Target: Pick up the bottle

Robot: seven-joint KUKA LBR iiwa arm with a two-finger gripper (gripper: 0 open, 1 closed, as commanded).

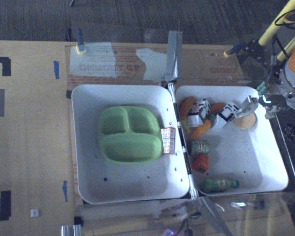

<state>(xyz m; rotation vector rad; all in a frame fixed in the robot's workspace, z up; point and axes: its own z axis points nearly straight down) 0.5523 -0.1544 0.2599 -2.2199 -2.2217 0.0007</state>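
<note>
The bench (29, 132) is a tan board with black corner marks and bits of blue tape; flattened cardboard lies behind the bins, its printed lettering upside down and too faint to read. Two white bins sit on it side by side. The left bin (88, 176) holds a green divided plate (129, 134) with three compartments, lying flat near the middle. A small red and white packet (167, 140) rests against the plate's right edge, just beside the wall between the bins; its print is too small to make out.

The right bin (265, 166) holds a cluster along its left side: an orange rounded item (199, 128) at the top with black and white pieces (201, 108) lying over it, a small can with a green label (198, 147) below, and a red object (200, 163) under that. Their labels cannot be read.

The bottle (220, 184), green with a paler label, lies on its side near the front edge of the right bin, well apart from the arm.

The gripper (250, 106) hangs over the far right part of that bin, just above a tan round disc (245, 121). Whether its tips are spread or pressed together cannot be told at this size.
</note>
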